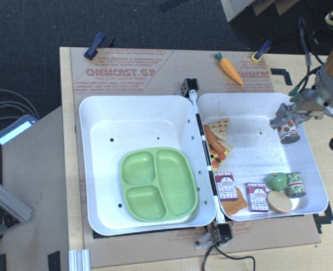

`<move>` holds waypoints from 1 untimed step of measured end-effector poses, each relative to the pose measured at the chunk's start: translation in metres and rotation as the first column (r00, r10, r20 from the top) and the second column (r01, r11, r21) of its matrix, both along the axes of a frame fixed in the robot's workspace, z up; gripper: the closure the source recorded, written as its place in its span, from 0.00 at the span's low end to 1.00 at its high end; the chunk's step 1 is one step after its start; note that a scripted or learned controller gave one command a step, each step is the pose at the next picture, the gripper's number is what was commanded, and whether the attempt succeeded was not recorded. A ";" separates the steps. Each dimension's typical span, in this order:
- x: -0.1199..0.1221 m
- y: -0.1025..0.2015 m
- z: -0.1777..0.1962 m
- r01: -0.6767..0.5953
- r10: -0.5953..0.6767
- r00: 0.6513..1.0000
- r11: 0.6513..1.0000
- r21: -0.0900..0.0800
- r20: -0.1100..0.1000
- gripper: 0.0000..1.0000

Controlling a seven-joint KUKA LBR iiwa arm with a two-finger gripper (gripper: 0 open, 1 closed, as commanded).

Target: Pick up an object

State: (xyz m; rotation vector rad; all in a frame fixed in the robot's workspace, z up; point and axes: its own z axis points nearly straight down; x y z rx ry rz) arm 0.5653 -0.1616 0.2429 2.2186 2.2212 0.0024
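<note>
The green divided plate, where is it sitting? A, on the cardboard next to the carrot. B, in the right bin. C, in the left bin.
C: the green divided plate lies flat in the left bin, away from the toy food in the right bin.

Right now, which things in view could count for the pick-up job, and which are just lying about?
Job:
claw, low over the right bin
small can at the claw
pizza slice
two red cartons
green toy
second can

Lying about:
green divided plate in the left bin
toy carrot on the board behind
blue clamp
</note>
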 end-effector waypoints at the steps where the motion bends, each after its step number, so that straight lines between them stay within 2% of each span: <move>1: 0.027 0.058 0.001 0.000 0.000 1.000 1.000 0.000 0.000 1.00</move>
